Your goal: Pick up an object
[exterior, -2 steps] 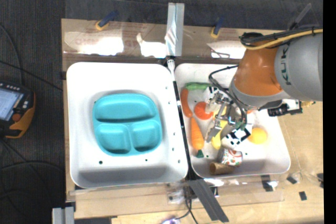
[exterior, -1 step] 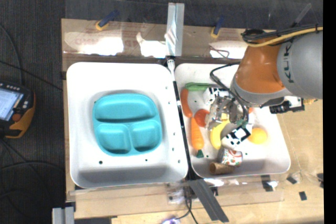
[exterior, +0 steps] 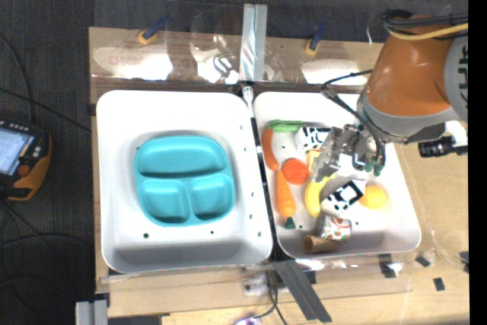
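the arm (exterior: pixel 415 80), grey with its orange band, is reaching in from the right and hanging over the right bin (exterior: pixel 407 236). its end effector (exterior: pixel 335 156) is sitting low among the clutter there, and whether it is released or clenched cannot be told from this slant; nothing is plainly showing between its tips. just below the end effector a yellow banana (exterior: pixel 312 196) is lying, touching a black-and-white tagged block (exterior: pixel 344 195). to the left of these an orange ball (exterior: pixel 295 170) is resting beside a carrot (exterior: pixel 284 198), which is lying along the bin's left wall. a yellow round fruit (exterior: pixel 374 198) is sitting to the right of the tagged block, and a small patterned cup (exterior: pixel 332 228) is lying on its side near the front wall. the left bin (exterior: pixel 114 164) is holding a teal divided tray (exterior: pixel 184 177). both bins are sitting side by side on the bench (exterior: pixel 441 255).
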You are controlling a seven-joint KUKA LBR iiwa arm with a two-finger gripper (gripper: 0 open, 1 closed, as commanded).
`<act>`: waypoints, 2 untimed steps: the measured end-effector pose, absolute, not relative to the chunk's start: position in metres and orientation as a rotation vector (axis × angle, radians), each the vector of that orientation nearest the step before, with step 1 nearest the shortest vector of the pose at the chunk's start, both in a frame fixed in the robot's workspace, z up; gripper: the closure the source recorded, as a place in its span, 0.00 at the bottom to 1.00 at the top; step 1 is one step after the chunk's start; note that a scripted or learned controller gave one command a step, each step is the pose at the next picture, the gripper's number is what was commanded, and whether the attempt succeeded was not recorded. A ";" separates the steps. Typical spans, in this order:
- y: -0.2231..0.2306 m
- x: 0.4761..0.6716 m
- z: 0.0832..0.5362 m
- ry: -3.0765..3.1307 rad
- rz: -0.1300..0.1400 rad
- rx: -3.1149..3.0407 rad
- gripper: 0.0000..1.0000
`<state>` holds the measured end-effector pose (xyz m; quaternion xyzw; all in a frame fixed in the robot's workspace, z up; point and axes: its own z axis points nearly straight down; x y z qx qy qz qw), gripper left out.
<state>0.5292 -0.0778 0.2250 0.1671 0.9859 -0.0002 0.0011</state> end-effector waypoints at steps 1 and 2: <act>-0.077 0.530 0.234 3.094 -0.002 0.523 1.00; -0.071 0.659 0.255 3.090 0.000 0.550 1.00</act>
